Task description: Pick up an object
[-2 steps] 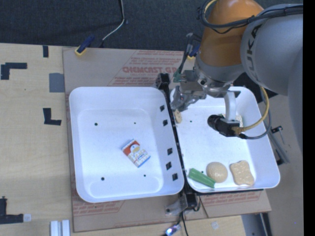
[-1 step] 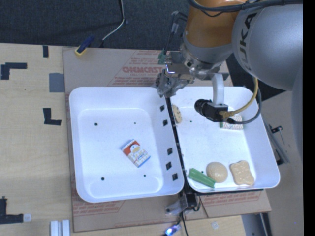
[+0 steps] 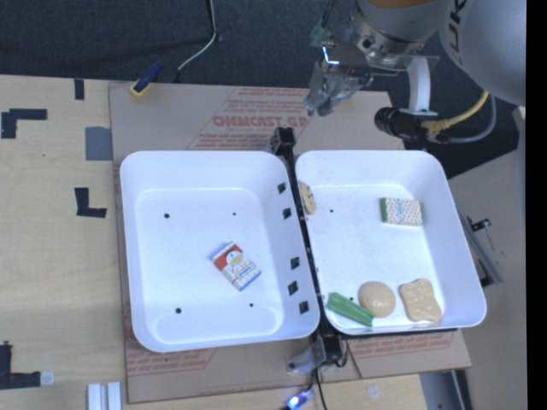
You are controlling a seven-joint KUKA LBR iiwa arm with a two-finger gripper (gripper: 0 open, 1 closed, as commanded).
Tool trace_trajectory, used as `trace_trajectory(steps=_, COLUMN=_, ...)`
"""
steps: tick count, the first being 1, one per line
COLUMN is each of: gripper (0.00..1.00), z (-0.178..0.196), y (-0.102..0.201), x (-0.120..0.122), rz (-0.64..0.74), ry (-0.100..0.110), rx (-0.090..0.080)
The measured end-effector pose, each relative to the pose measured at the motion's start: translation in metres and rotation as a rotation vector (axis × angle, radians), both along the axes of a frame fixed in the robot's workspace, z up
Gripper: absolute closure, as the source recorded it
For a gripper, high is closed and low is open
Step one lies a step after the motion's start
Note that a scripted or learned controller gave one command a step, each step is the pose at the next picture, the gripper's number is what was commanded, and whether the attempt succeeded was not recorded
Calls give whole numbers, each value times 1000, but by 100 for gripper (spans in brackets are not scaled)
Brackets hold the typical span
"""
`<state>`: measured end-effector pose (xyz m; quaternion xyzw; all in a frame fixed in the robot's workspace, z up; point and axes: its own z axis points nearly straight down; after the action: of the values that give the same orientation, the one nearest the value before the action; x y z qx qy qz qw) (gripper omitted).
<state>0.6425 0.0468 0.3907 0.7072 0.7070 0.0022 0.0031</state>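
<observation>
Presently the jaws (image 3: 326,101) hang above the bins; their state cannot be told. Small red-white-blue carton (image 3: 235,266) lies tilted in left bin (image 3: 145,178); print unreadable.

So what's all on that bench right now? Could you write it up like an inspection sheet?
Surface: two white bins, left bin and right bin, side by side on a cardboard sheet.
Job's things: small red and white packet in the left bin; in the right bin a green and white sponge, round tan piece, tan block, green piece, small tan item by the divider.
Clutter: blue and yellow item at the sheet's far corner.
Gripper: raised beyond the bins, holding nothing visible.
Cables: black cable behind.
Surroundings: black tape marks on the bench.
</observation>
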Motion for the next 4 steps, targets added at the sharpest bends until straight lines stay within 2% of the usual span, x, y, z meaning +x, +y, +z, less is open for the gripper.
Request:
trace_trajectory(steps=1, gripper=100, z=72, y=5, x=-37, rz=3, ry=3, rx=2)
trace_trajectory(steps=2, gripper=100, z=99, y=-20, x=-56, rz=0, ry=5, rx=1)
trace_trajectory(steps=3, gripper=100, z=-20, y=-8, x=-68, rz=1, ry=21, rx=0)
trace_trajectory(steps=4, gripper=100, z=5, y=-52, x=-124, rz=-2, ry=7, rx=0)
